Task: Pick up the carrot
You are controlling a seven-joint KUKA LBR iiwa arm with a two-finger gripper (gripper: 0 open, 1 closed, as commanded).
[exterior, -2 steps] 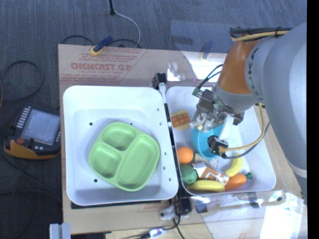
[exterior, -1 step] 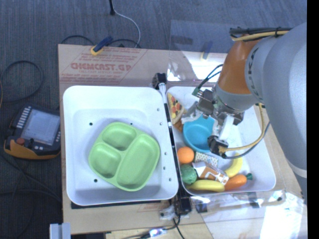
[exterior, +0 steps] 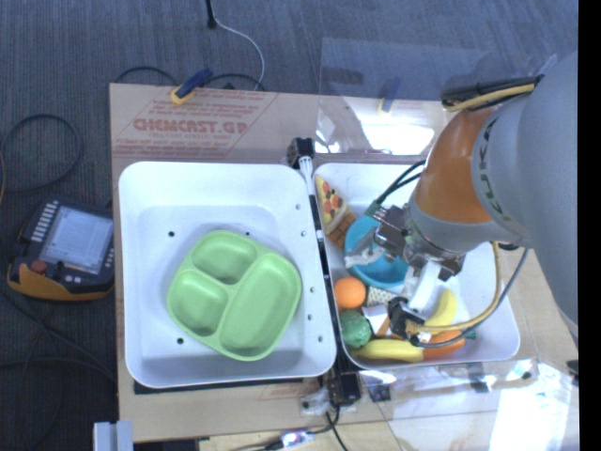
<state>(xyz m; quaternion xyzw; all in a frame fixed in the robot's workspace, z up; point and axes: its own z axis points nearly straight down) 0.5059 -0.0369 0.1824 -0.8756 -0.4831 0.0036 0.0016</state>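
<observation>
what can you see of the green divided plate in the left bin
The light green, plastic-looking divided plate lies flat on the floor of the left shallow white bin, a little toward its lower right. It has rounded corners and three compartments: two smaller ones on its upper left side and one long one on its right. It sits turned at an angle to the bin walls. All three compartments look bare, and nothing but the bin floor touches it.
</observation>
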